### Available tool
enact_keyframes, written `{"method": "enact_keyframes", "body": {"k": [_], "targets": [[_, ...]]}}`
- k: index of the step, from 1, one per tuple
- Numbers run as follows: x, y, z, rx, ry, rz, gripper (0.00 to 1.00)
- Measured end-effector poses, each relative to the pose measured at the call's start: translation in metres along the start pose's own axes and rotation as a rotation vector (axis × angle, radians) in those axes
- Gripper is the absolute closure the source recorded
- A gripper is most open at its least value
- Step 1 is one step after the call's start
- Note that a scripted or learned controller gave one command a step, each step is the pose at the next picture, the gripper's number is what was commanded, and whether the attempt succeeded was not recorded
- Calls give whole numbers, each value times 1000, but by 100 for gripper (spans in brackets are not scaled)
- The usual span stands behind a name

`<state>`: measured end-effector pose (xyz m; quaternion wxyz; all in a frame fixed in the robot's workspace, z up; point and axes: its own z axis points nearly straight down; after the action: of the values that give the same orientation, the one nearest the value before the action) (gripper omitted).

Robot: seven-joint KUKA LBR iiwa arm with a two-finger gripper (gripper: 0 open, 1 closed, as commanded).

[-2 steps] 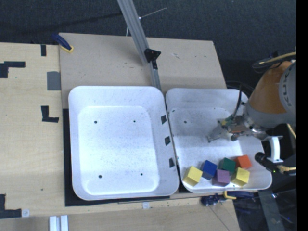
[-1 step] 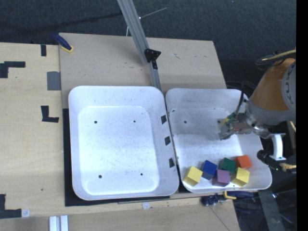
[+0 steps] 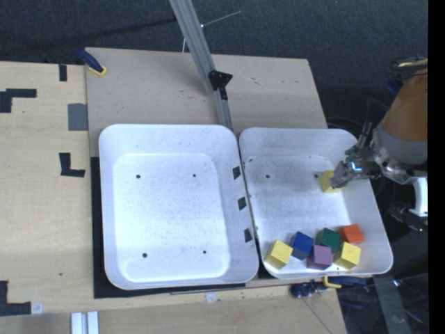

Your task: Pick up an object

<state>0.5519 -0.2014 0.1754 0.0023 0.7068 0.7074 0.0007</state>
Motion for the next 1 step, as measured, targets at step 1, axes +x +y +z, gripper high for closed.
{"method": "enact_keyframes", "body": {"k": [1], "targets": [[0,1,-48,0,0,-1,100]]}}
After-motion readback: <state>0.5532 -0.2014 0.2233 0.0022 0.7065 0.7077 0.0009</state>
